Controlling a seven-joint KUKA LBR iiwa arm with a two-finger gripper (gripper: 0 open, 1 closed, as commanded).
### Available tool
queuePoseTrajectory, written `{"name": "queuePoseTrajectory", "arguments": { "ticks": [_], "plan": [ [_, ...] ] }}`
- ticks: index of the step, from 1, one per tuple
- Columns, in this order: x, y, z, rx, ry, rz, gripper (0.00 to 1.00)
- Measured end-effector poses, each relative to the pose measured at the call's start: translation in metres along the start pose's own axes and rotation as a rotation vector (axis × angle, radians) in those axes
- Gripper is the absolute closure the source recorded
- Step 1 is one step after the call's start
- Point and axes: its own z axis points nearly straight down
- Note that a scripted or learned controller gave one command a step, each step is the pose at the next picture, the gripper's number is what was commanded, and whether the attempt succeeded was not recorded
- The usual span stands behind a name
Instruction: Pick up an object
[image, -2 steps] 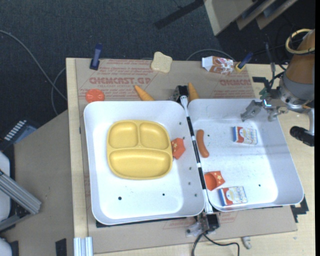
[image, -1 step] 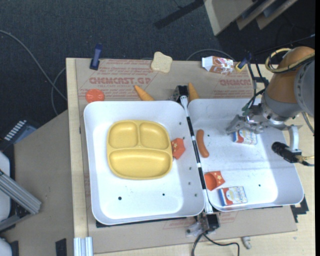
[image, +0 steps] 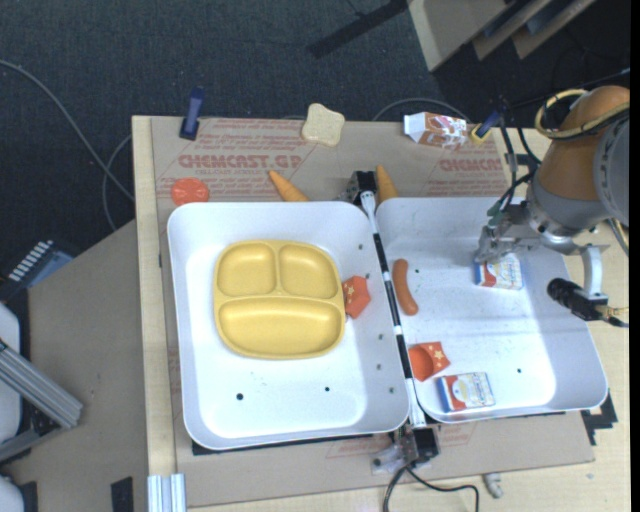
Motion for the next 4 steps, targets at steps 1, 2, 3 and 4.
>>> {"name": "queuePoseTrajectory", "arguments": {
  "ticks": [1,2,3,4],
  "plan": [
    [0.015,-0.056,-0.011,0.018,0.009,0.004,1.0],
    [-0.016,-0.056,-0.084,0.013,0.005,0.004,1.0],
    [-0.016,-0.056,-0.083,0.014,0.007,0.003,0.0],
    [0.006,-0.033,0.006,0.012,0.007,0.002,0.0]
  ]
}}
